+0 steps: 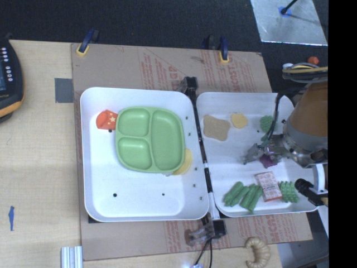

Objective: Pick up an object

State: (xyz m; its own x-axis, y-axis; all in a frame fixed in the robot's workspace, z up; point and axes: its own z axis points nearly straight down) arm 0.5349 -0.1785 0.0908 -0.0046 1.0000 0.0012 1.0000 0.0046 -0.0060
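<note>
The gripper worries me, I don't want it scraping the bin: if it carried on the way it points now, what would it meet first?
Probably bare floor of the right bin. The gripper points left over it, with the tan slice above that line and the green beans below. Depth is unclear.

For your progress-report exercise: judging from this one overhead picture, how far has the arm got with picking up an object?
Done: the gripper is down inside the right bin, beside a small purple item. In hand: nothing visibly held between its fingers. Left: grasping and lifting something; the green beans and the red packet lie on the bin floor.
</note>
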